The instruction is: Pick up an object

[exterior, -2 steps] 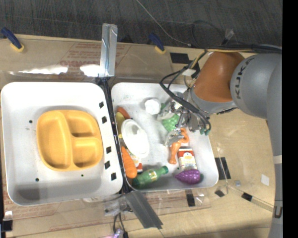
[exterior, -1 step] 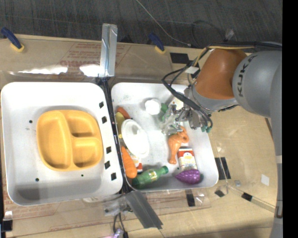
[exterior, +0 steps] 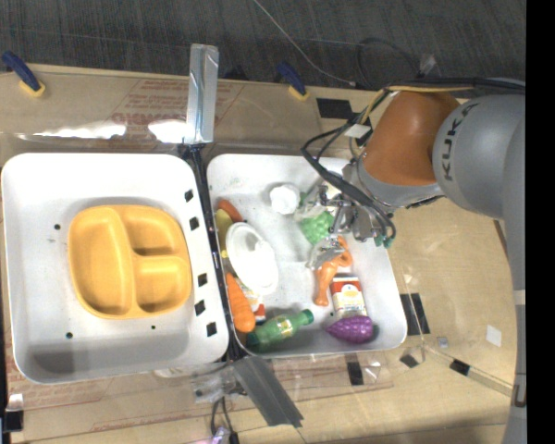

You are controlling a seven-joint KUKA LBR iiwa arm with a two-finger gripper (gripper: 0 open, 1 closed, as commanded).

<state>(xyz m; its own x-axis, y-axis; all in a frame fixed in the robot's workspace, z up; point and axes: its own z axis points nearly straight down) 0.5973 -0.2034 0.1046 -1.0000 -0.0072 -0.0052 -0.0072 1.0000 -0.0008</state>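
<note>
Now we see the gripper (exterior: 331, 234) low in the right bin (exterior: 259, 169), near its right wall | grip state: cannot tell | nearest candidate: green object (exterior: 316, 225) touching | nothing lifted yet; pick remains.

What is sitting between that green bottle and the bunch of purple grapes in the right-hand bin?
In the camera view, bare white bin floor separates the green bottle from the purple grapes. The orange-labelled bottle stands just above the grapes, off that line.

Even overhead light, soft shadows; glare on tape strip (exterior: 83, 129) above left bin (exterior: 18, 248); slight overall blur.
</note>
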